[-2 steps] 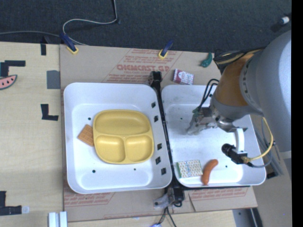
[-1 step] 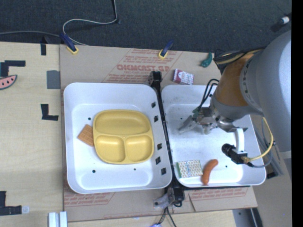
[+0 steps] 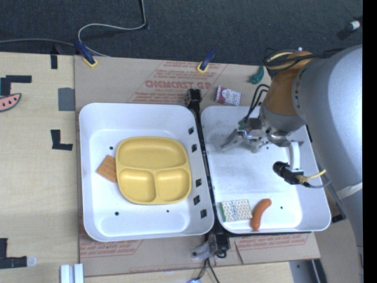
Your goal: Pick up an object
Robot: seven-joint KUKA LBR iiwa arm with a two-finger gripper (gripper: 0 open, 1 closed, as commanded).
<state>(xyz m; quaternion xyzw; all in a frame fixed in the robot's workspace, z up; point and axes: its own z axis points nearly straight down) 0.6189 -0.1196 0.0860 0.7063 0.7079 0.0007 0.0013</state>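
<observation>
So we're looking down at a wooden bench [image 3: 35,175] with a big sheet of cardboard [image 3: 159,84] laid over it, red printing on it, and two yellow clips [image 3: 206,62] pinning its far edge. Behind the bench is dark carpet with a thin cable [image 3: 118,27] looping across it.

Two white bins sit side by side on the cardboard. The left bin [image 3: 94,205] has a yellow divided plate [image 3: 154,170] in the middle, with a brown cracker-looking square [image 3: 107,168] tucked against its left edge, partly under it.

The right bin [image 3: 235,170] is where the arm comes in, grey with that orange band [image 3: 281,93]. The gripper [image 3: 235,137] is down over the far half of the bin, and we can see its fingers spread apart with nothing between them. Near the front edge of that bin lies an orange sausage thing [image 3: 260,213], and just left of it a small flat patterned packet [image 3: 235,210]. Both are well apart from the gripper.

Outside the bins, a small red-and-white packet [image 3: 227,95] sits on the cardboard, near the far corner of the right bin.
</observation>
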